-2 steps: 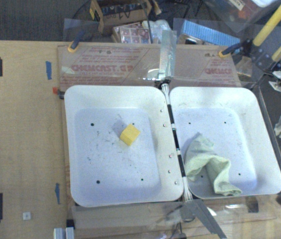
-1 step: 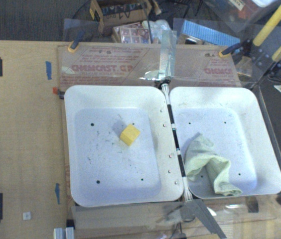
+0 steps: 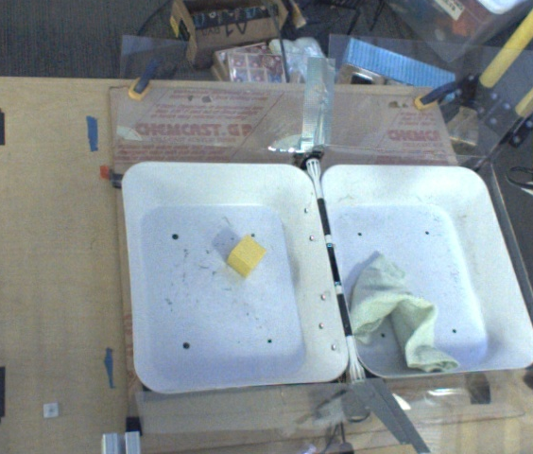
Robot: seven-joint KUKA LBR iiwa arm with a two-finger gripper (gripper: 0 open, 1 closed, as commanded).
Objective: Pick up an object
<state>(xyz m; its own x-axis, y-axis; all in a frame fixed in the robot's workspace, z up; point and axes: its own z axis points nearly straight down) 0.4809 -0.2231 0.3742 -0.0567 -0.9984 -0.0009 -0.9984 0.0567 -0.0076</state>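
A small yellow block (image 3: 246,255) lies near the middle of the left bin (image 3: 153,197), a little above centre. A crumpled pale green cloth (image 3: 394,312) rests in the right bin (image 3: 493,253), against its near left corner beside the divider between the bins.
The two white bins sit side by side on a wooden bench (image 3: 40,253). Clear plastic panels with clamps (image 3: 314,121) stand behind the bins. Boxes and clutter (image 3: 248,26) lie beyond the bench. A yellow pole (image 3: 522,31) slants at the upper right.
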